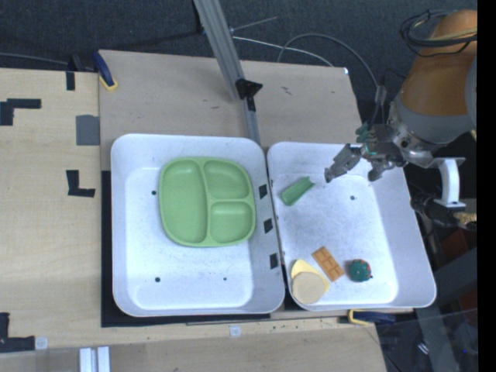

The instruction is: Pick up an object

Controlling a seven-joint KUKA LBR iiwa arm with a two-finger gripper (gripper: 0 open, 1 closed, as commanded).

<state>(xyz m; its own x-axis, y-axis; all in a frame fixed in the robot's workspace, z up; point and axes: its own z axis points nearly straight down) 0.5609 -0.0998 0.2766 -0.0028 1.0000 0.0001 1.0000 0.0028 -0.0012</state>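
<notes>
My gripper (358, 170) hangs over the upper right part of the right bin (387, 231), fingers spread apart and open, with nothing between them. A green cylinder-like piece (295, 190) lies in that bin's upper left, to the left of the gripper and apart from it. Near the bin's front edge sit a pale yellow round piece (308, 284), an orange waffle-like block (327, 263) and a small dark green ball with a red spot (358, 270).
The left bin (139, 270) holds a light green divided plate (207, 201). A grey metal pole (225, 45) slants down from the top to the bins' shared edge. Cables run behind the right bin.
</notes>
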